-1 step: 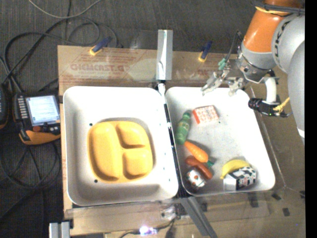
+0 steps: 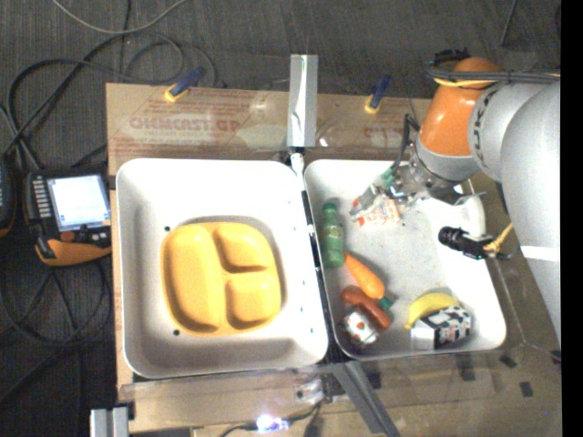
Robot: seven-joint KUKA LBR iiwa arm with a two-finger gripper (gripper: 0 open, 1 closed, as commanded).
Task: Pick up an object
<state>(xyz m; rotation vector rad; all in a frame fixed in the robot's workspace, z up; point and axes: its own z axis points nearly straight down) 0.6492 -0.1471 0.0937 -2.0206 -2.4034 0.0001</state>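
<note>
On the surface's left side sits the left white bin (image 2: 127, 244), carrying a yellow moulded plastic tray with three compartments (image 2: 221, 275) in its middle. The right white bin (image 2: 483, 244) holds the candidates: along its left wall a green plastic bottle (image 2: 332, 235), then an orange toy carrot (image 2: 364, 278), a red-and-silver can-like piece (image 2: 362, 322) near the front edge, a yellow banana (image 2: 428, 306) and a black-and-white small carton (image 2: 444, 328) in the front right corner. At the far edge of that bin the claw (image 2: 393, 189) is low over a white-and-red crumpled packet (image 2: 378, 211). Whether the claw is spread or pressed together I cannot tell. This looks like the reach-and-grasp step; next the claw would need to close squarely on the packet, then lift straight up.
</note>
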